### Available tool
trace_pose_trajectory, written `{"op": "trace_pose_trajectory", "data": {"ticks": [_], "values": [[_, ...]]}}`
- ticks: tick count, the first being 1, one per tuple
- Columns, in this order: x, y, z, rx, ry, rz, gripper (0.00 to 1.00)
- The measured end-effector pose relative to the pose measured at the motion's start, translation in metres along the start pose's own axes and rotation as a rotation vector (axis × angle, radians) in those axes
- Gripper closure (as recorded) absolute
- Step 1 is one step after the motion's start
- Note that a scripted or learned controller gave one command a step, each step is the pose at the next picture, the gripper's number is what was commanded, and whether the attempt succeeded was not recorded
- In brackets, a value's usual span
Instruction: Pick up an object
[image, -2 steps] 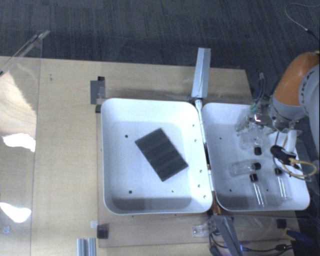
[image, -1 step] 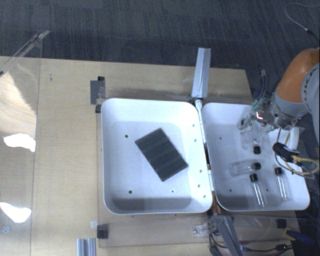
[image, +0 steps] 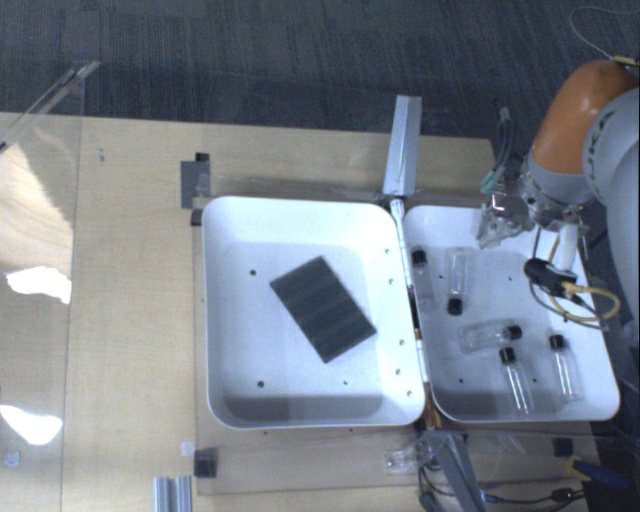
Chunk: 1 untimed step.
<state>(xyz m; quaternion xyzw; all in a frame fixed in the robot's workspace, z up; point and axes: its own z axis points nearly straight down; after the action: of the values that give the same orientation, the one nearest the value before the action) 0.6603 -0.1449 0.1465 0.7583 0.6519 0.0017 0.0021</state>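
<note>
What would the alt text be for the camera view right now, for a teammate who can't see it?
A grey arm with an orange band reaches in from the right, its gripper over the back edge of the right bin, which holds several small clear vials with black caps. The left bin holds one dark ribbed rectangular pad, lying flat and askew.

Vials and a dark pad in my bins

Clear black-capped vials (image: 513, 378) lie scattered in the right bin (image: 600, 405); a dark ribbed pad (image: 323, 308) lies askew in the left bin (image: 225, 400).

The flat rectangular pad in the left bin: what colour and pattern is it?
The pad is dark grey with faint ribbed stripes, seen in the camera view.
</note>
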Motion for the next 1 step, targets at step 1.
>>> {"op": "trace_pose_trajectory", "data": {"ticks": [1], "values": [[-0.0457, -0.0159, -0.0049, 0.002, -0.001, 0.004, 1.00]]}}
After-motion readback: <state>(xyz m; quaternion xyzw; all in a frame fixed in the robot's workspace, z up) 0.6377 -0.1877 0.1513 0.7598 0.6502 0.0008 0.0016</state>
